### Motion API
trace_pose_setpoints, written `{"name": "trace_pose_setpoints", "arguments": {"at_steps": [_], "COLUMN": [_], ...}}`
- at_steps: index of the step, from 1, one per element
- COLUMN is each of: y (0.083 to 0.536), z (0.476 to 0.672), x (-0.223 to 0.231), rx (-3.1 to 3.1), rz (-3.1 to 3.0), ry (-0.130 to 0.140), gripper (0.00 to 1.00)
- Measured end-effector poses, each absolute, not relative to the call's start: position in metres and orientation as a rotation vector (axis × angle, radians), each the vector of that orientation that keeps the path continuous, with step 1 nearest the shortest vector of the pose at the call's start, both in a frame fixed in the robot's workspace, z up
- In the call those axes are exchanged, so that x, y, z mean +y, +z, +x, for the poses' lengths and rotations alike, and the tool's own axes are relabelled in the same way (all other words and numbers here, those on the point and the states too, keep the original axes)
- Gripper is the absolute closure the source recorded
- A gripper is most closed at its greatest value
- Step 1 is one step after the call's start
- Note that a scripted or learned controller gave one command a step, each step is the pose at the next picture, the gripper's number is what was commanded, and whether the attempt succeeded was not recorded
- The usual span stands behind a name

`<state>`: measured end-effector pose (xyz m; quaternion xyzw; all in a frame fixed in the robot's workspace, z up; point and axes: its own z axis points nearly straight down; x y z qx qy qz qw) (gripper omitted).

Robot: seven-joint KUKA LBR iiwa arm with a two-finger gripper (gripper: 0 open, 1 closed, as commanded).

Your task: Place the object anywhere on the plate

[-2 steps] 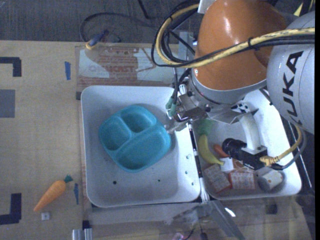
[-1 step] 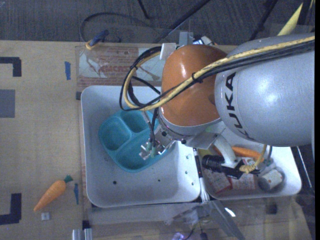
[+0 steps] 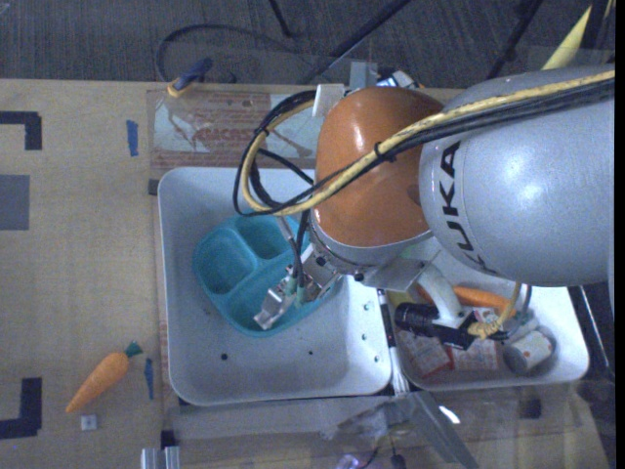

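Observation:
A teal divided plate (image 3: 234, 267) lies in the left white bin (image 3: 195, 360), towards its middle. My gripper (image 3: 278, 301) hangs low over the plate's near right rim, reaching out from under the orange wrist band. The arm's large grey body hides the plate's right edge and much of the right bin. I see no object at the gripper's tip.
In the right bin (image 3: 571, 360), an orange stick-like item (image 3: 480, 296), a red and white packet (image 3: 459, 357) and a small grey round thing (image 3: 528, 352) lie close together. A toy carrot (image 3: 98, 380) rests on the bench left of the bins.

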<state>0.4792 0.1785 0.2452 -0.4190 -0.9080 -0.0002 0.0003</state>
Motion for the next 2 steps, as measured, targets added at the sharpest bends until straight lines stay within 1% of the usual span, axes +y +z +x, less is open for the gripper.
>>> {"name": "trace_pose_setpoints", "arguments": {"at_steps": [1,2], "y": [0.228,0.147], "z": [0.479,0.480], "x": [0.105,0.178], "rx": [-2.629,-2.281], "rz": [-1.715,-2.156], "ry": [0.002,0.005], "gripper": [0.00,0.00]}}
